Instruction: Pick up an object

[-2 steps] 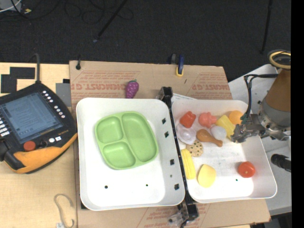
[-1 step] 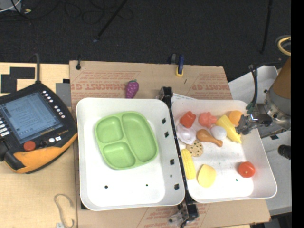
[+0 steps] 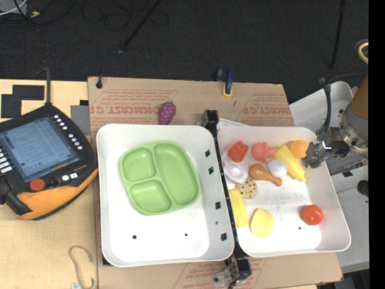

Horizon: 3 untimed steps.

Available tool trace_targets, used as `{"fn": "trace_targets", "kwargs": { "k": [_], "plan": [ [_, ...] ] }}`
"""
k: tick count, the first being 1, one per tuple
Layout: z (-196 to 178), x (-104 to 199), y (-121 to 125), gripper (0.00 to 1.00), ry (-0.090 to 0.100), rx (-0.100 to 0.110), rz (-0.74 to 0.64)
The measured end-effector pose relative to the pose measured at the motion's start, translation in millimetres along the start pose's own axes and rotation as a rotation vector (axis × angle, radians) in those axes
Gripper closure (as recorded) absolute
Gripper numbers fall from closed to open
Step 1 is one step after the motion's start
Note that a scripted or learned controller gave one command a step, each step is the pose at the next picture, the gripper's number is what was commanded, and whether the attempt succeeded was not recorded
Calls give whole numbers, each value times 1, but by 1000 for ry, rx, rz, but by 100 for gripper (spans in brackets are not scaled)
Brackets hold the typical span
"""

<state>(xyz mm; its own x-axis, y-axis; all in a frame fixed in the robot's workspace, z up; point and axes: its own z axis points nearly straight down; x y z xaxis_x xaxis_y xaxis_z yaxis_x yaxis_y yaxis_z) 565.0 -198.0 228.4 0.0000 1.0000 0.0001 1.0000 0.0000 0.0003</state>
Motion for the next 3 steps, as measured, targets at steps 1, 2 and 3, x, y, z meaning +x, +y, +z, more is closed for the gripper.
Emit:
{"fn": "trace_targets", "kwargs": {
  "k": [1, 2, 3],
  "plan": [
    [9, 53, 24, 100, 2, 1, -4],
    [-1, 106, 33, 100, 2, 1, -5],
    [3, 165, 56, 100, 2, 1, -5]
  ]
}}
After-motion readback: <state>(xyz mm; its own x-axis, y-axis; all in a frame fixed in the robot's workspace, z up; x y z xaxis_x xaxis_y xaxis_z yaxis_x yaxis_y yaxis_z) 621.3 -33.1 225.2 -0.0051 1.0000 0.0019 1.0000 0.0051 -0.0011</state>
